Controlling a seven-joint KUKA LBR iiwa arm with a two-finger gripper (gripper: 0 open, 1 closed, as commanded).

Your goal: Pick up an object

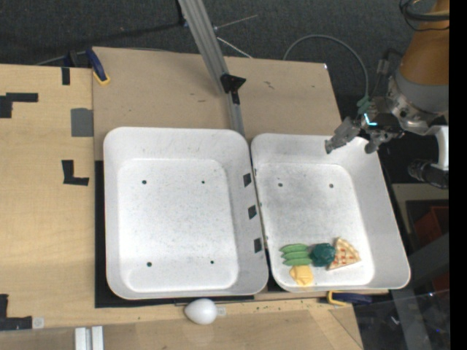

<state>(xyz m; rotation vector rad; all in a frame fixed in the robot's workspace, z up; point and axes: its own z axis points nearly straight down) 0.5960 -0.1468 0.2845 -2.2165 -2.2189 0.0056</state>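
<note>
Leftmost, tabletop [44,217] with black tape marks. Left bin [175,141] white, speckled. White egg-shaped object [201,311] on the tabletop just below that bin's front edge. Right bin [325,148] touches the left bin along the middle seam. Near its front edge, a cluster: green pea pods [295,252], yellow piece [302,274] just below them, dark green lump [322,254], pizza slice toy [344,254], all close together. End effector [355,141] hovers over the right bin's back right corner, well apart from the cluster; fingers spread, nothing between them.
</note>
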